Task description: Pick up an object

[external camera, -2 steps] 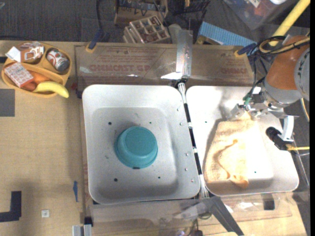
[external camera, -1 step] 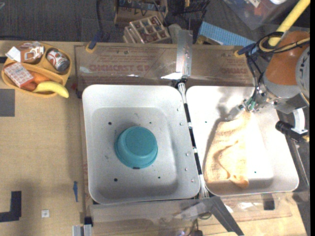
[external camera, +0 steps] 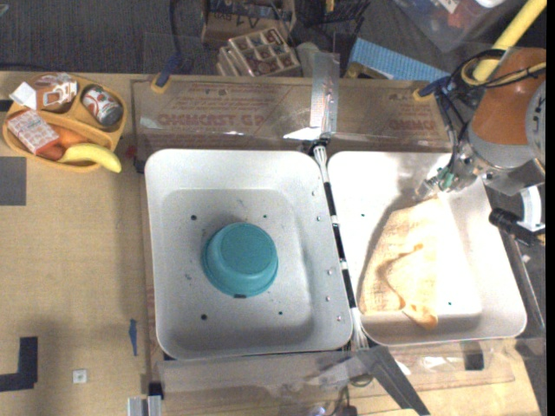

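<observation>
Right now I see a teal bowl (external camera: 241, 259) upside down in the left bin (external camera: 173, 189), while the right bin (external camera: 494, 319) holds a tan cloth (external camera: 408, 271). My gripper (external camera: 447, 180) hangs over that bin's upper right, touching the cloth's top corner; its grip I cannot tell.

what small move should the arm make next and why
Probably lower the gripper onto the tan cloth just below it in the right bin: it hovers near the cloth's upper corner, far from the teal bowl in the left bin.
</observation>
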You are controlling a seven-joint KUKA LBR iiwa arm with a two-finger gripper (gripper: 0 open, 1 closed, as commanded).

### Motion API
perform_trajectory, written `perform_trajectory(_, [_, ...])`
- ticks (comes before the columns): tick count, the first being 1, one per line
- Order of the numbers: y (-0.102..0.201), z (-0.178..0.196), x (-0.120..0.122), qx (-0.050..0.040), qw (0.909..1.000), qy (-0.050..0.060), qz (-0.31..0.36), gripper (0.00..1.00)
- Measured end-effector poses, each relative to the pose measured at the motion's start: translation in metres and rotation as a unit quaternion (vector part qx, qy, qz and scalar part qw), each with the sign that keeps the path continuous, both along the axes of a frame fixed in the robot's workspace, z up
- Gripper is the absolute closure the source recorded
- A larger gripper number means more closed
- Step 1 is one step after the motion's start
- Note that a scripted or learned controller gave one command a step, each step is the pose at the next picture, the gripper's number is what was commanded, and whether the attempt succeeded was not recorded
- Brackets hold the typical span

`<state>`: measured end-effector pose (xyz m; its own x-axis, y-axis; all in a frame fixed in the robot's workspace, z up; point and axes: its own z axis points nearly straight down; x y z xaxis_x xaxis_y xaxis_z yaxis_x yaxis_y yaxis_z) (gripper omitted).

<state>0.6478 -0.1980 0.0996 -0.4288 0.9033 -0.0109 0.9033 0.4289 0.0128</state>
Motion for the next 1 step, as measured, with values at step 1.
perform_trajectory(1, [0.0404, 0.0831, 0.0203, 0.0013, 0.9997, 0.006, 0.023, 1.0])
